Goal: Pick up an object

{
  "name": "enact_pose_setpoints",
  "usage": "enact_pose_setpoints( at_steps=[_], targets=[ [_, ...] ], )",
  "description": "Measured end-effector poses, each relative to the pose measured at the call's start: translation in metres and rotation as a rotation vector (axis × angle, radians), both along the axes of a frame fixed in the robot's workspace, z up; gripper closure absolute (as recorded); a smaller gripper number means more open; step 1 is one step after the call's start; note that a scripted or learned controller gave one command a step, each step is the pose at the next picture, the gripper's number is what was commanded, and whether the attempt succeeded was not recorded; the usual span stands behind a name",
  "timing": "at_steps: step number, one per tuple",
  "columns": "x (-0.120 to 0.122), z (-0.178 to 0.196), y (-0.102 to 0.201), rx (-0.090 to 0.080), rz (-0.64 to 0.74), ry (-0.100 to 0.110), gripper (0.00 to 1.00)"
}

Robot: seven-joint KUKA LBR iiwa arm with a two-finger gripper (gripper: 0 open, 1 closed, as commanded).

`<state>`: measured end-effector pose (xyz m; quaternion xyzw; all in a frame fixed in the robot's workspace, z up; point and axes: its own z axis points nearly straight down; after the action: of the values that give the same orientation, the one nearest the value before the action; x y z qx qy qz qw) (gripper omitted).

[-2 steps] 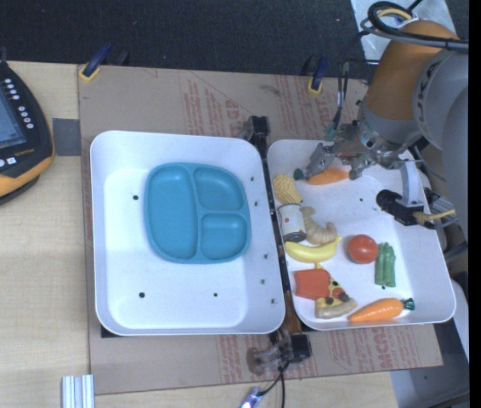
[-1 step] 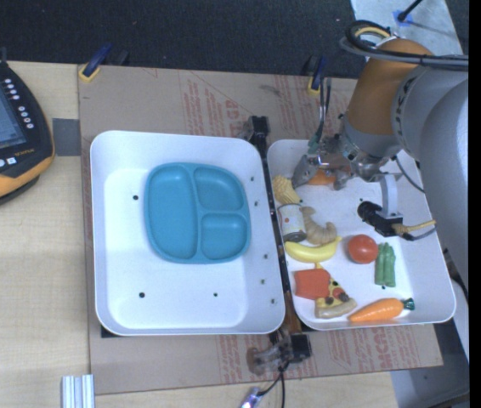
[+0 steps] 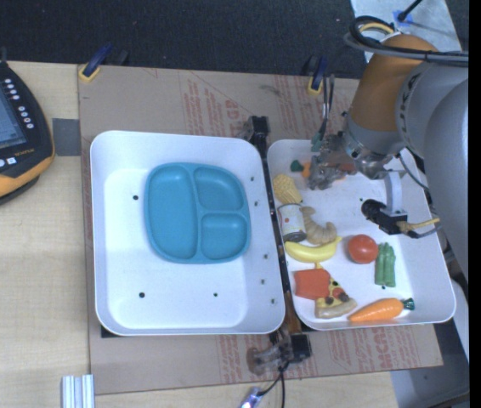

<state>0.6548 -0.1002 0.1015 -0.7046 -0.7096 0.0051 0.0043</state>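
Nothing is seen lifted yet: the jaws [image 3: 324,170] are lowered into the right bin [image 3: 432,270], their state cannot be told, with the corn [image 3: 286,189] just beside them.

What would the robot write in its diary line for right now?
arm: over right bin | gripper: low at far end, near corn | held: cannot tell | left bin: blue plate

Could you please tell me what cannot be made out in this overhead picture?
- End effector: small and dark in the camera view; open or shut cannot be told.
- Right bin: far corner hidden by the arm.
- Can: label too small to read.
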Motion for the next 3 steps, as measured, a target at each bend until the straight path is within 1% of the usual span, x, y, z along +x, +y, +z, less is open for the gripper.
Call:
enact_pose_setpoints(
  at_steps=[1,2,3],
  targets=[
    [0.0,0.0,0.0,0.0,0.0,0.0,0.0],
    [0.0,0.01,-0.001,-0.001,0.001,0.0,1.0],
    [0.0,0.01,-0.001,-0.001,0.001,0.0,0.0]
  ],
)
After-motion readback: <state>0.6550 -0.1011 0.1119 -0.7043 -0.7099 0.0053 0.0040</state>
